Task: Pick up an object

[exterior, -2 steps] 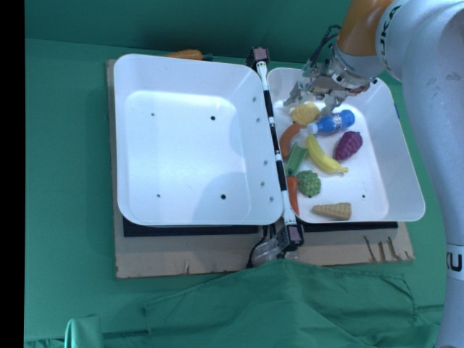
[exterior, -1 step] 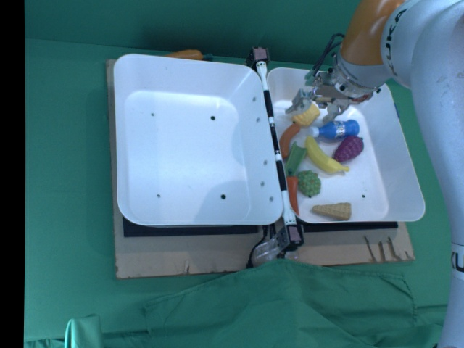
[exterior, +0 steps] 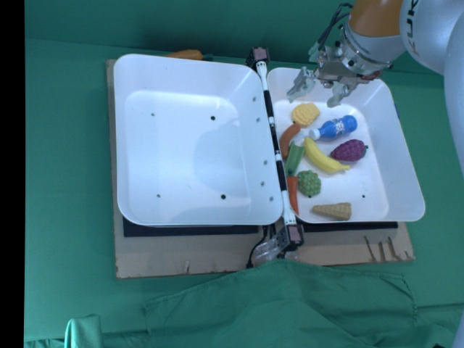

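You see the gripper (exterior: 317, 89) hanging over the far edge of the right bin (exterior: 395, 187), with its two fingers (exterior: 299, 87) spread apart and nothing between them. The grey arm (exterior: 428, 13) with its orange band (exterior: 377, 2) enters from the upper right corner.

Take the blue bottle (exterior: 335, 127) as your landmark; it lies on its side in the right bin, just below the open gripper. Locate the other objects from it as follows:

- The yellow corn piece (exterior: 305, 113) lies just to the left of the bottle, slightly farther from you.
- The purple grapes (exterior: 349, 150) lie just nearer to you than the bottle, slightly to its right.
- The banana (exterior: 323, 157) lies nearer to you than the bottle, beside the grapes on their left.
- The orange sausage-shaped item (exterior: 289, 138) lies to the left of the bottle, past the corn, close to the bin's left wall.
- The green leafy vegetable (exterior: 309, 183) lies below the banana, well nearer to you than the bottle.
- The carrot (exterior: 292, 187) lies along the left wall, just left of the leafy vegetable.
- The yellow wedge (exterior: 333, 210) lies nearest to you of all.

The left bin (exterior: 145, 85) stands well to the left of the bottle
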Action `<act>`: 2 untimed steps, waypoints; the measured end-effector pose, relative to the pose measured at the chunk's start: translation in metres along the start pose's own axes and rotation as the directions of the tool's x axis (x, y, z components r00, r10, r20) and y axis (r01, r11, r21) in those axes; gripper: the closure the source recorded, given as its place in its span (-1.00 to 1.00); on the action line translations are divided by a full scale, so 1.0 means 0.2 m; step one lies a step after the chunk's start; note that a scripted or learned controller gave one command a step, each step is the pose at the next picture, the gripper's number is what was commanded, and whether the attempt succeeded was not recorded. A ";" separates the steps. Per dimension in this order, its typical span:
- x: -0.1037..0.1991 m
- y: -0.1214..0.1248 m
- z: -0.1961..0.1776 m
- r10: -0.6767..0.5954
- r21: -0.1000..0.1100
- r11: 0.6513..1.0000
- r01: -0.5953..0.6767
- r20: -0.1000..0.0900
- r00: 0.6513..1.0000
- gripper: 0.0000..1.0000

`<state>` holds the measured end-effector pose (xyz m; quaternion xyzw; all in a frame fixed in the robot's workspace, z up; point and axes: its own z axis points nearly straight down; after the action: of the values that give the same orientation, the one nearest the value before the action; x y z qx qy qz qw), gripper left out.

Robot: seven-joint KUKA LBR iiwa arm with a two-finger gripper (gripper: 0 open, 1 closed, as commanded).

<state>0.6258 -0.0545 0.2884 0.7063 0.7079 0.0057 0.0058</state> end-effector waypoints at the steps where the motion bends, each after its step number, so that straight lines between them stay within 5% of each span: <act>1: -0.25 0.10 0.36 0.008 0.012 1.000 -0.008 0.004 1.000 -1.00; 2: -0.38 0.13 0.20 0.007 0.008 1.000 -0.007 0.003 1.000 -1.00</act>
<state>0.6524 -0.1312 0.2485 0.7089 0.7053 0.0016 0.0040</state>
